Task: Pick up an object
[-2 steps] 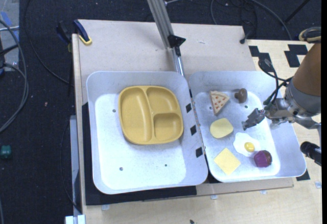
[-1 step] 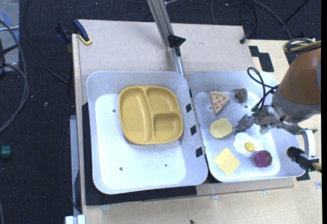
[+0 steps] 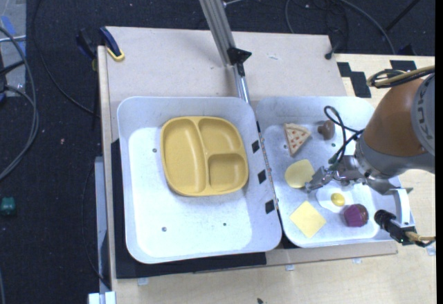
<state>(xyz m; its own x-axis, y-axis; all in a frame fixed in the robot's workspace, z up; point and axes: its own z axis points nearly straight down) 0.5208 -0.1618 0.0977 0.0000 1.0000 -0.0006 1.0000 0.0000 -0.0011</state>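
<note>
The worktop (image 3: 291,46) carries two shallow white bins side by side. The left bin (image 3: 138,226) holds a yellow divided plate (image 3: 205,155), lying flat and well apart from everything the arm could pick.

The right bin (image 3: 277,119) holds the small things. The arm (image 3: 401,126), grey with an orange band, reaches in from the right and hangs low over this bin, so the approach looks largely made. Its tool (image 3: 325,179) sits just above the middle of the bin, between the round yellow slice (image 3: 298,172) and the fried egg (image 3: 335,199). Whether the tool is open or closed cannot be told at this size, and nothing can be seen gripped in it.

Every object appears to rest on the bin floor: a square cheese slice (image 3: 307,219) near the front edge, the round yellow slice just beside the tool, the fried egg just in front of it, a pizza wedge (image 3: 296,138) further back, a purple plum (image 3: 355,215) right of the egg, and a small brown piece (image 3: 325,130) near the back.

Judged from this, no pick has been completed. The round yellow slice or the egg is the likeliest target; closing on one and lifting it remains to be done.
</note>
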